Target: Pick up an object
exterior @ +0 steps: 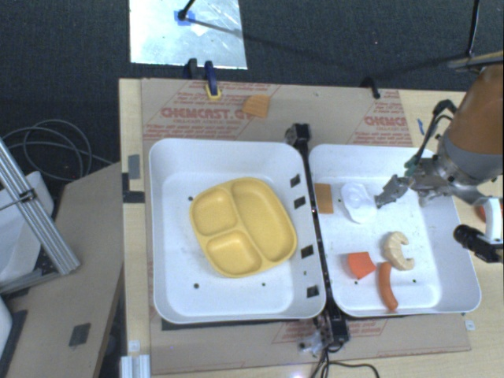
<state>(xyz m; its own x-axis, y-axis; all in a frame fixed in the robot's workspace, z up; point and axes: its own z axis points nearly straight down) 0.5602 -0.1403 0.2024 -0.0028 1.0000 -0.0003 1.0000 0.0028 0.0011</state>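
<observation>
Overhead, the bench carries two shallow white bins side by side on a cardboard sheet (331, 101) printed in red with the word "CHEMCAST", readable at about 11 o'clock and again, partly cut off, at about 1 o'clock of the scene. The left bin (169, 290) holds a yellow divided tray (242, 225) with three compartments, lying near its middle.

The right bin (457, 290) holds the loose objects. A small tan card (323, 198) lies at its 9 o'clock edge, just beside the divider. A clear crumpled plastic piece (355, 199) sits toward 10 o'clock of the bin. An orange block (361, 264) lies at about 7 o'clock, with a red-orange sausage shape (386, 285) just beside it toward 6 o'clock. A beige curved piece (398, 250) lies near the bin's centre, touching or nearly touching the sausage's upper end; which, I cannot tell.

The arm comes in from 3 o'clock, and the gripper (387, 192) hangs over the upper part of the right bin, its tip near the plastic piece, at that piece's 3 o'clock. Whether the claw is released or clenched cannot be told at this size, and nothing shows within it.

Beyond the bench, at 12 o'clock, a shiny foil sheet (187, 22) lies on dark carpet, and a small tan block (257, 105) rests on the cardboard below it.
</observation>
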